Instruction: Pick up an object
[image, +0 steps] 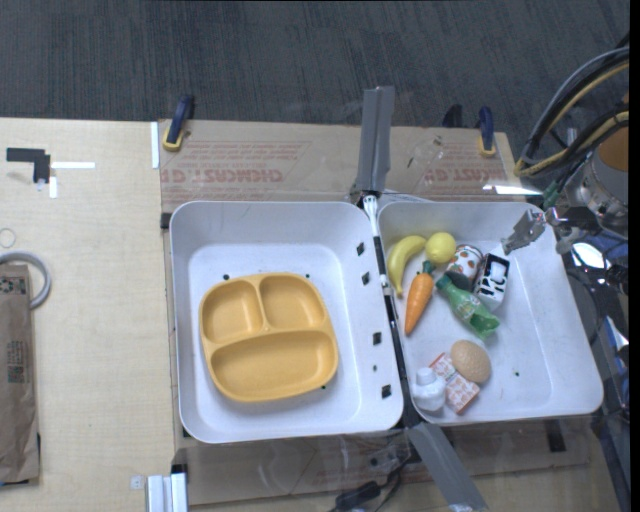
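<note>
The right bin (560, 330) holds a cluster of small items. A yellow banana (401, 258) and a lemon (440, 246) lie at its far left, with an orange carrot (418, 300) just below them. A green bottle (466, 306) lies slanted beside a red-and-white round item (463, 264) and a black-and-white box (493, 279). Nearer the front are a tan bread roll (470, 361), a pink packet (455, 385) and a small white bottle (429, 390). My gripper (524, 231) hangs over the bin's far right corner, apart from all the items, holding nothing.
The left bin (200, 240) carries a yellow divided plate (268, 335). A grey upright post (375, 140) stands behind the seam between the bins. Cables (570, 100) and the arm crowd the right edge. A brown paper bag (15, 370) lies on the bench at far left.
</note>
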